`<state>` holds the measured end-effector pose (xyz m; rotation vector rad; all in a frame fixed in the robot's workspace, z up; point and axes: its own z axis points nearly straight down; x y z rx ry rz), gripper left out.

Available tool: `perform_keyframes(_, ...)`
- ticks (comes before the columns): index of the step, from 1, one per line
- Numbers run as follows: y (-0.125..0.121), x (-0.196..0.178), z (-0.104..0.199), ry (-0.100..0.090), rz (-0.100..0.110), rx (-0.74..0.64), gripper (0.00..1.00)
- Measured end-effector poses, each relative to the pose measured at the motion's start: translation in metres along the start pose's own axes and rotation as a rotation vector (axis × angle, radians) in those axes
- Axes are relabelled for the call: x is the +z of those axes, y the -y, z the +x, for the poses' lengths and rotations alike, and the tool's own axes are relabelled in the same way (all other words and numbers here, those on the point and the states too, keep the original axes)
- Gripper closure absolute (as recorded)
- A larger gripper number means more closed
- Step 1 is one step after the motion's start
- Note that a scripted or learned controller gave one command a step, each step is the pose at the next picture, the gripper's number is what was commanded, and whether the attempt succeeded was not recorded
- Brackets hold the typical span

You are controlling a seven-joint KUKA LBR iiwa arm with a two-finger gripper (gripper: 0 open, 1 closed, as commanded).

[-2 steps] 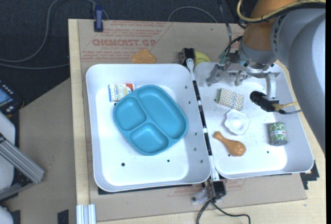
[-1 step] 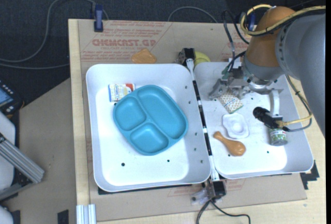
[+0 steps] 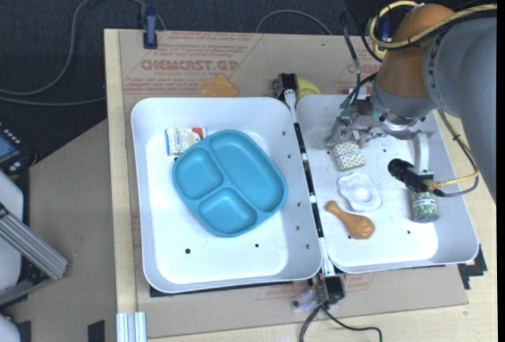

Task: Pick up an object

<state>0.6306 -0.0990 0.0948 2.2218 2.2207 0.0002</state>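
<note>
Just Above: My Pincer Hangs Over a Speckled Block in the Right Bin

Seen from the camera above the bench, my pincer (image 3: 348, 137) hangs over the far part of the right bin (image 3: 450, 242). My grey arm, with its orange band, reaches in from the right. Whether the pincer is spread or pressed together I cannot tell from this angle.

Just on its near side lies the speckled block (image 3: 347, 155), a small pale cube dotted with yellow, close to the wall shared with the left bin (image 3: 150, 198). Whether I am touching it I cannot tell either.

Near the block, on its camera side, is a toy fried egg (image 3: 359, 193). Nearer the camera again a tan drumstick (image 3: 353, 220) lies at a slant, its thick end pointing right. A small greenish jar (image 3: 424, 207) stands toward the right wall, well apart from the block.

In the left bin a blue divided plate (image 3: 229, 181) takes up the middle. A small carton (image 3: 181, 139) sits at the plate's far left edge, touching the rim or partly under it.

Behind the bins, on the printed board (image 3: 118, 174), sit an orange piece (image 3: 219, 85) and a yellow-green thing (image 3: 308, 88). The yellow-green thing is half hidden by the bins' far walls.
</note>
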Motion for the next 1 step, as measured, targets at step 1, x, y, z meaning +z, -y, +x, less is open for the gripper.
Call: perform_keyframes(1, 0.0685, -0.0901, 0.0505, -0.002, 0.009, -0.002, 1.0)
